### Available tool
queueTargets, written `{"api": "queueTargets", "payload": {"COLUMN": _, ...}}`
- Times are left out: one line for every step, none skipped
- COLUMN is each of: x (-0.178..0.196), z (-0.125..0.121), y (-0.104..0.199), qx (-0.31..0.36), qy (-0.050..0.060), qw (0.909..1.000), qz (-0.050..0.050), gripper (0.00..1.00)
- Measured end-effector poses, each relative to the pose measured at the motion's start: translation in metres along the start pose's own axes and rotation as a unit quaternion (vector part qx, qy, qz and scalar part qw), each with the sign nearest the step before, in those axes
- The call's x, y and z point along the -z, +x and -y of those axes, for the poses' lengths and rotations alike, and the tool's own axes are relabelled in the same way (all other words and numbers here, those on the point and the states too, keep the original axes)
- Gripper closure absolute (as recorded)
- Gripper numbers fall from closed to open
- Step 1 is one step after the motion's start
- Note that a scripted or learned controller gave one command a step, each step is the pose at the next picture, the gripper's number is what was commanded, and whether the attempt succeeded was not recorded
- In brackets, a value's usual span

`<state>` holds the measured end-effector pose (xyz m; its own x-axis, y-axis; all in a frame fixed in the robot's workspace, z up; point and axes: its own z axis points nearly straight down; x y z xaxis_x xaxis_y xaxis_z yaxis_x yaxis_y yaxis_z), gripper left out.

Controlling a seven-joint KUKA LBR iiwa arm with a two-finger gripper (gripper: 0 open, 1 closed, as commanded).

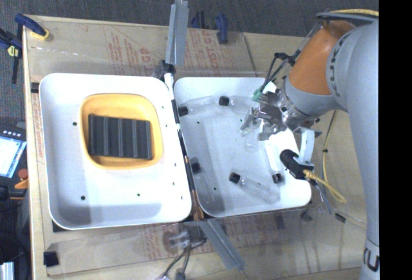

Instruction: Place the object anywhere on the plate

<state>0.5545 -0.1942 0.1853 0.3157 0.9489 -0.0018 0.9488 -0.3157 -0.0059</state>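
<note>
A yellow plate (122,105) with a dark ribbed middle lies in the left bin (64,195). My gripper (257,124) hangs low over the upper middle of the right bin (212,143), far to the right of the plate. A clear tube (201,105) with a black cap (223,101) lies to the gripper's upper left. A second clear tube (256,187) with a black cap (234,177) lies near that bin's front wall, below the gripper. Glare on the metal hides whether anything sits between the jaws.
A small black piece (195,168) lies by the right bin's left wall, and another black cap (277,177) sits near the front right. A grey metal bar (176,31) stands behind the bins. Blue clamps (222,26) grip the bench's back edge.
</note>
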Motion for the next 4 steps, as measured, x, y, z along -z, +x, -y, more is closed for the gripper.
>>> {"api": "queueTargets", "payload": {"x": 0.036, "z": 0.032, "y": 0.049, "qx": 0.072, "qy": 0.0, "qw": 0.9974, "qz": -0.001, "gripper": 1.0}}
{"api": "queueTargets", "payload": {"x": 0.028, "z": 0.013, "y": 0.099, "qx": 0.102, "qy": -0.001, "qw": 0.9948, "qz": 0.0, "gripper": 1.0}}
{"api": "queueTargets", "payload": {"x": 0.006, "z": 0.02, "y": 0.126, "qx": 0.198, "qy": 0.0, "qw": 0.9802, "qz": 0.0, "gripper": 1.0}}
{"api": "queueTargets", "payload": {"x": 0.018, "z": 0.03, "y": 0.187, "qx": 0.236, "qy": -0.001, "qw": 0.9717, "qz": 0.0, "gripper": 1.0}}
